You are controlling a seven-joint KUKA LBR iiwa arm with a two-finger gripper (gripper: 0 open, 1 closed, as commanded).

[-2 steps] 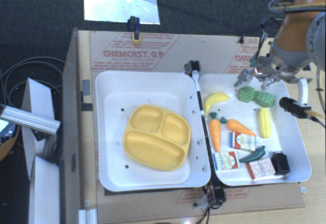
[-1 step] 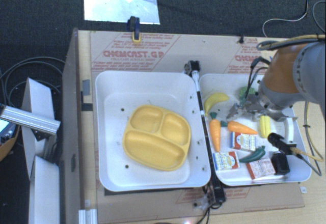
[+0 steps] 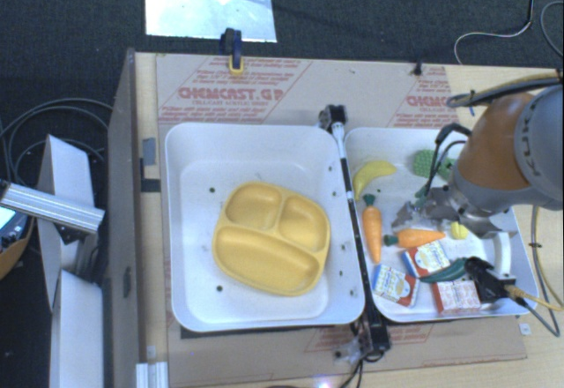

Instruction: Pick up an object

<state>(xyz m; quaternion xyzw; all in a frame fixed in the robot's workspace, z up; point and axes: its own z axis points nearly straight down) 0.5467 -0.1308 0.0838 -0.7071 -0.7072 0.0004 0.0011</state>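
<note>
Hovering low in the right bin (image 3: 520, 289): gripper (image 3: 412, 214), finger spread you cannot tell, nothing visibly held. You find beneath and beside it one orange carrot piece (image 3: 421, 238); upright carrot (image 3: 373, 232) to its left; banana (image 3: 374, 173) above; snack packets (image 3: 397, 283) nearer the front rim. Left bin (image 3: 189, 201): yellow divided plate (image 3: 271, 236), likely awaiting picked items

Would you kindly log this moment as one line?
arm over right bin | gripper above toy carrot | divided yellow plate in left bin
</note>
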